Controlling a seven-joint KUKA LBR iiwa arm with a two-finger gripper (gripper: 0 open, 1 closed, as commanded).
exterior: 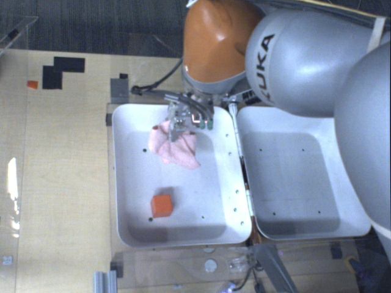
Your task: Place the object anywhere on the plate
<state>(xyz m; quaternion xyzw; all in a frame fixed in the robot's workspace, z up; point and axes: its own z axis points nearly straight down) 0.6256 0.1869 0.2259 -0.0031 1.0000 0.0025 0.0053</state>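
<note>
A crumpled pink object [176, 149], cloth-like or a soft plate, lies in the upper middle of the left bin [131, 224]. An orange-red block [162, 206] sits near that bin's front, to the left of centre. My gripper [178, 130] hangs over the upper edge of the pink object, its fingers pointing down onto it. The arm's orange band and grey wrist hide the bin's back wall.
The right bin [293, 163] lies beside the left one, partly covered by the grey arm. Black markers [60, 71] and a small orange tag [32, 85] sit on the wooden bench to the far left.
</note>
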